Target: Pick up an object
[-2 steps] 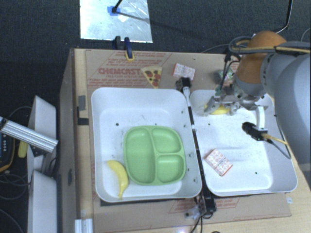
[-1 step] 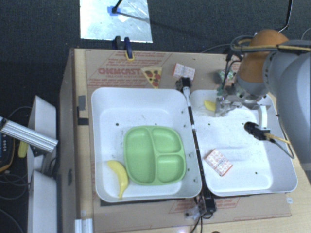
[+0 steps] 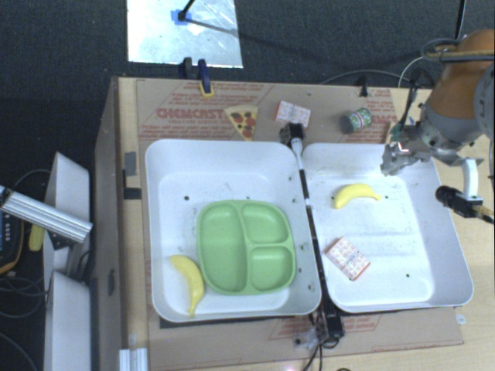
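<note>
**Banana sitting loose in the right bin, gripper parked up by the far edge**

Small curved yellow plastic banana (image 3: 356,195) lying on the floor of the right-hand shallow white bin (image 3: 445,273), toward the far side, nothing touching it. Flat little card with a red-and-white pattern (image 3: 347,257) lower down in the same bin, well apart from the banana. Grey two-finger gripper (image 3: 392,161) up near that bin's far edge, right of the banana and not on it; whether open or closed, can't tell from this angle.

Over in the left shallow white bin (image 3: 166,207): pale green divided plastic plate (image 3: 247,246), with a second yellow banana (image 3: 189,283) right against its near-left rim.

Out on the cardboard behind the bins: toy pizza slice (image 3: 243,120), another small patterned card (image 3: 292,114), and a little green can on its side (image 3: 357,119).
</note>
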Controlling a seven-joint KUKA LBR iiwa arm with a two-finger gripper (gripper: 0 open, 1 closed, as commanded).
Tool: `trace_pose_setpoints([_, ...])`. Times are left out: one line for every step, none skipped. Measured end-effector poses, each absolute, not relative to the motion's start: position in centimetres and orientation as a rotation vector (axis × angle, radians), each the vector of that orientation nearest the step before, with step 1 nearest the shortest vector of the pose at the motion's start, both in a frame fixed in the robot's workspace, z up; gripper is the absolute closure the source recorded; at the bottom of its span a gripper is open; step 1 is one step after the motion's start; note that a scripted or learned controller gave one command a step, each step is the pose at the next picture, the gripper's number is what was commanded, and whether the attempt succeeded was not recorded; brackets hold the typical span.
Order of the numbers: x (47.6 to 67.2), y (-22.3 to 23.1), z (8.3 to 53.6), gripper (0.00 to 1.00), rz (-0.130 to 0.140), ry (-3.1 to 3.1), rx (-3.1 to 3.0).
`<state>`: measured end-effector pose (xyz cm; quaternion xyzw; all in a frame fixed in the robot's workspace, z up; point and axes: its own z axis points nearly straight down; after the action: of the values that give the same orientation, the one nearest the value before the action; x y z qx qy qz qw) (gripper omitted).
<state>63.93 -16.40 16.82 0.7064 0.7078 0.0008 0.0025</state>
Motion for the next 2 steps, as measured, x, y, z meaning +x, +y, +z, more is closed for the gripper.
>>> trace_pose_setpoints([63.9, -16.3, 16.7, 0.00, 0.002, 2.222, 2.216])
trace_pose_setpoints([64.5, -11.4, 8.4, 0.00, 0.001, 2.226, 2.218])
